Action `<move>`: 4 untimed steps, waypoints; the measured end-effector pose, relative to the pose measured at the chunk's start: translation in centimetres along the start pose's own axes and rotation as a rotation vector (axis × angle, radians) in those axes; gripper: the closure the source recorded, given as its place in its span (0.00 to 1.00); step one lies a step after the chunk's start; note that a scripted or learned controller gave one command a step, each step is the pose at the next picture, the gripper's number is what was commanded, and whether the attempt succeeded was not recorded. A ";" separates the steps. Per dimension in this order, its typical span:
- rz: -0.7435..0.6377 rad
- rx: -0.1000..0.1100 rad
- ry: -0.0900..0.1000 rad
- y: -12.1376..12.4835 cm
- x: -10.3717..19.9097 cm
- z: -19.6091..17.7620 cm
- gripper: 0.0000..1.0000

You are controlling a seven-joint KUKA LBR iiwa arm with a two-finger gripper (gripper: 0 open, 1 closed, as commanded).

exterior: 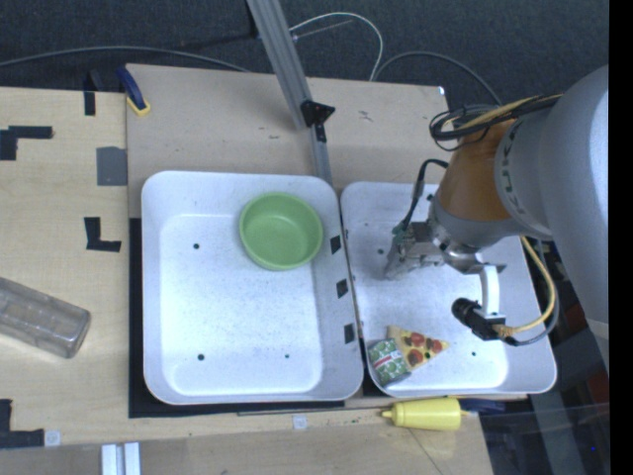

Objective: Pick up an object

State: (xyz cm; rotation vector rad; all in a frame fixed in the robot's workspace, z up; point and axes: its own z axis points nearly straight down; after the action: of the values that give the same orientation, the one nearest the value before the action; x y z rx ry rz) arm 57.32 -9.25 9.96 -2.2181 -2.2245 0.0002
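- While reaching in from the right, hangs low over the right bin [514, 369] — gripper [404, 260] down near its bare upper-left floor, nothing seen between the fingers; spread or pressed together, cannot tell.
- Lying near the right bin's lower-left corner: a pizza slice toy [419, 344], touching a small green packet [388, 360] at its left, well apart from the gripper.
- Sitting upright in the left bin [168, 295], toward its upper right — a green bowl [281, 231].
- Resting on the table [59, 384]: a yellow bottle [427, 415] just below the right bin, a clear plastic container [38, 317] far left.
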 end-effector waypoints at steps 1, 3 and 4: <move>0.003 -0.003 -0.001 -0.1 -0.8 -4.6 1.00; 0.002 -0.001 0.000 0.1 -0.9 -10.7 1.00; -0.004 0.001 0.002 1.4 4.6 -10.3 1.00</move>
State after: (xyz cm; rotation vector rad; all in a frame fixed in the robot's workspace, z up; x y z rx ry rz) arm 58.67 -4.63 20.31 -2.2120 -2.2276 -0.0004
